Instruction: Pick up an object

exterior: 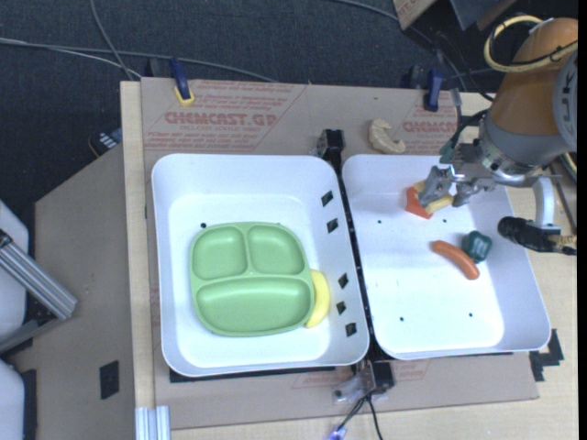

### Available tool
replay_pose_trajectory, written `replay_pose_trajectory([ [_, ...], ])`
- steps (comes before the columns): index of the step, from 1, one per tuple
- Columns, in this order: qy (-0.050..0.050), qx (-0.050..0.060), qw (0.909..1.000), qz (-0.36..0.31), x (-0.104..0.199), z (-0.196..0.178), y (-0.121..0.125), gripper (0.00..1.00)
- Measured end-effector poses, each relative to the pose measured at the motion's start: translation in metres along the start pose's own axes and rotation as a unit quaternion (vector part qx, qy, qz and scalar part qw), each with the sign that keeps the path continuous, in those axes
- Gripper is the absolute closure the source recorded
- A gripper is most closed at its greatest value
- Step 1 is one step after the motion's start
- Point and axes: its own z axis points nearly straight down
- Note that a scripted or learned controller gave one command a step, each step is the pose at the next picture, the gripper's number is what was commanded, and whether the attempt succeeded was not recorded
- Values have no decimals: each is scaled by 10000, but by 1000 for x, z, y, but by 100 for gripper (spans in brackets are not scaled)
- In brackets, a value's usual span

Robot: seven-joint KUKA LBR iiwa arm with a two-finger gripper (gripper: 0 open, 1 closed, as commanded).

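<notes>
The left bin (174,246) sits on the tabletop (138,200) and serves as the landmark. A green plate (249,278) with three compartments lies flat in it, toward its near side. A yellow piece (318,298), shaped like a banana, touches the plate's right edge, between the plate and the bin's right wall.

Just beyond the bin's far left corner a blue-and-yellow clamp (182,85) grips the tabletop's edge. Beyond the bin's far right corner, on bare tabletop, lies a small beige piece (386,136), and farther right a second clamp (432,87) sits on the same far edge.

Touching the left bin's right wall is the right bin (431,328). In its far part, well right of the left bin, a block (419,202) with an orange end and a yellow part lies on the floor. The tool (451,183) is right at this block, its grey fingers close around the yellow end. They are partly parted, but whether they truly pinch the block cannot be told; the block looks to rest on the bin floor.

Nearer the camera and farther right, an orange sausage (456,258) lies at a slant, and a teal piece (477,244) sits just beside its right end. The grey and orange arm (532,90) reaches in over the right bin's far right corner.
</notes>
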Motion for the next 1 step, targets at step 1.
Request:
replay_pose_trajectory([
  [1,-2,-10,10000,0,0,-54,2,100],
])
